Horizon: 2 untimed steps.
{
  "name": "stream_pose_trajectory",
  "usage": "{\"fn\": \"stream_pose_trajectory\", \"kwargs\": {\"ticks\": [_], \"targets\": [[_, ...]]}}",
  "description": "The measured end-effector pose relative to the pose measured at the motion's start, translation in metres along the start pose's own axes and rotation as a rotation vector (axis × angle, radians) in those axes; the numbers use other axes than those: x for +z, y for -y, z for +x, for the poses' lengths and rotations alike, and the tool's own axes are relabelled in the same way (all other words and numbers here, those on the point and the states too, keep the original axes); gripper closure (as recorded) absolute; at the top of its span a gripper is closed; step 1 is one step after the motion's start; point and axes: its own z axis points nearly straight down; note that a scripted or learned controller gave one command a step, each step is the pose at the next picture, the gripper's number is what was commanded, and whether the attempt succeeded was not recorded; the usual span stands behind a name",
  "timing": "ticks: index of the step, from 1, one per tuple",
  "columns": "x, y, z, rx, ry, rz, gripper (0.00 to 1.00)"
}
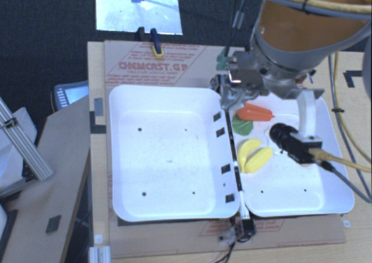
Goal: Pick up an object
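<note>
Orange carrot-shaped toy (256,112) lies in the right white bin (302,195), near that bin's far left corner, with a green piece (242,127) just beside it and two yellow banana-like pieces (254,156) nearer the bin's middle. The gripper (232,90) hangs over the same far left corner, just beside the carrot; whether it is open or closed cannot be told. Left of that bin sits the second white bin (168,151).

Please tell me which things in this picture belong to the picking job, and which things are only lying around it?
For the job:
- orange carrot-shaped toy, right bin
- green piece beside it
- yellow banana-shaped toy
- right bin
- arm above that bin

Just lying about:
- left bin
- cardboard sheet under the bins
- yellow-and-black clamp
- shiny metal plate
</note>
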Motion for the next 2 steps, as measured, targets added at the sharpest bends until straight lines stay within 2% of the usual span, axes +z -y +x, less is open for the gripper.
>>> {"fn": "stream_pose_trajectory", "kwargs": {"ticks": [1,2], "targets": [[0.096,-0.025,0.028,0.001,0.006,0.015,1.0],[0.079,-0.026,0.027,0.0,0.002,0.005,1.0]]}}
